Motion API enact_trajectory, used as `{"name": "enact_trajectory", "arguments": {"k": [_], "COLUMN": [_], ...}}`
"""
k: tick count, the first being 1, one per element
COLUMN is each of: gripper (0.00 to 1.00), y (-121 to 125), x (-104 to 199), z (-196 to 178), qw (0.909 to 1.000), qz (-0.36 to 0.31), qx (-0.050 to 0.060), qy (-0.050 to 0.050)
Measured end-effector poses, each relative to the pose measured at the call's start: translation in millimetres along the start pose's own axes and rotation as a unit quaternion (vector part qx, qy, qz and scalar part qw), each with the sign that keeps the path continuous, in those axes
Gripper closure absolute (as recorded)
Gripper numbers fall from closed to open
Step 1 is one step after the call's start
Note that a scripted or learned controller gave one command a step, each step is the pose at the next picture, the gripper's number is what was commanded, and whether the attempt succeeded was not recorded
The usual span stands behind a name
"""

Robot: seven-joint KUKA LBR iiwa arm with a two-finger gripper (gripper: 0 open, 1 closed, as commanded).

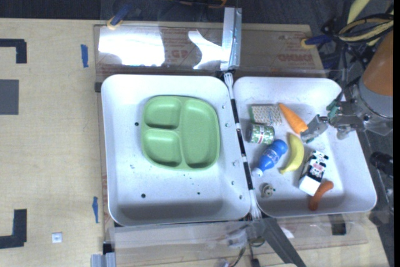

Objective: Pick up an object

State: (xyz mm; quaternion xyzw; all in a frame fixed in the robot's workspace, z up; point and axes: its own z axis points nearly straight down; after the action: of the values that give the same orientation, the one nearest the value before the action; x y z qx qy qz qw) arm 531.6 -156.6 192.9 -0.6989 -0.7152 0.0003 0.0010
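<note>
The green divided plate [182, 131] looks like smooth matt plastic. Both white bins [119, 103] are glossy plastic. The bench [50, 134] is pale wood.

A single fixed camera looks down at a slant from above the desk [50, 134], far enough back to take in both white bins, the left bin [119, 184] and the right bin [356, 191], with dark floor beyond the far edge.
</note>
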Motion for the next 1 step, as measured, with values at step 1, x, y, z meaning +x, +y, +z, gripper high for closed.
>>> {"name": "enact_trajectory", "arguments": {"k": [1], "gripper": [0.0], "y": [56.4], "x": [12.9], "z": [106.3], "qw": [0.9978], "qz": [0.067], "qx": [-0.003], "qy": [-0.001]}}
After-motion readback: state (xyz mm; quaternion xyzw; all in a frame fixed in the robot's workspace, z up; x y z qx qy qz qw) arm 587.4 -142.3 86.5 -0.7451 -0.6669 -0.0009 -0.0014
